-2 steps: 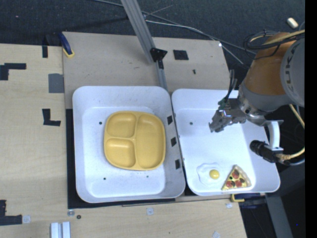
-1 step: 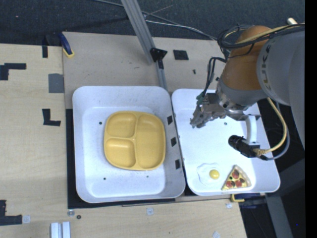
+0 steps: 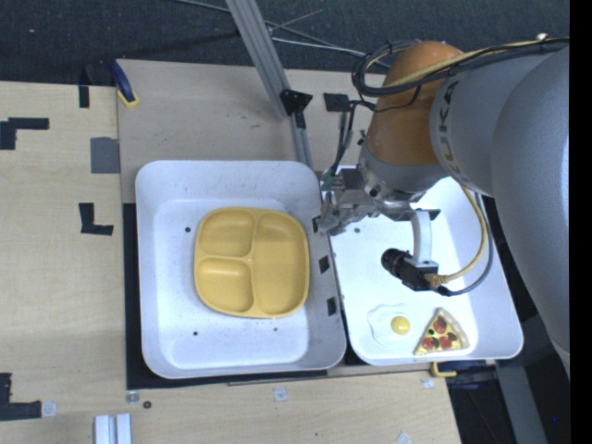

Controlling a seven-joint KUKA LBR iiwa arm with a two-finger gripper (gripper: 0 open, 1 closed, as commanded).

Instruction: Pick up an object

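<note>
Two shallow white bins sit side by side on the pale wooden surface (image 3: 55,248). The left bin (image 3: 162,276) carries one thing: a yellow plastic plate (image 3: 252,262) with three compartments, lying flat near the middle of the bin.

Over to the right bin (image 3: 504,326), and here are two toy foods down at its near edge. One is a white fried egg with a yellow yolk (image 3: 396,324), and just beside it on the right is one pizza slice with red toppings (image 3: 442,332). Both lie flat on the bin floor, apart from the arm.

The grey arm with its orange band (image 3: 412,109) comes in from the right and hangs above the far end of the right bin. Its gripper (image 3: 338,209) is down by the shared rim between the two bins, well apart from the egg and the pizza; whether it is released or clenched, I cannot tell. A black fitting with a yellowish cable (image 3: 412,268) dangles below the wrist.
</note>
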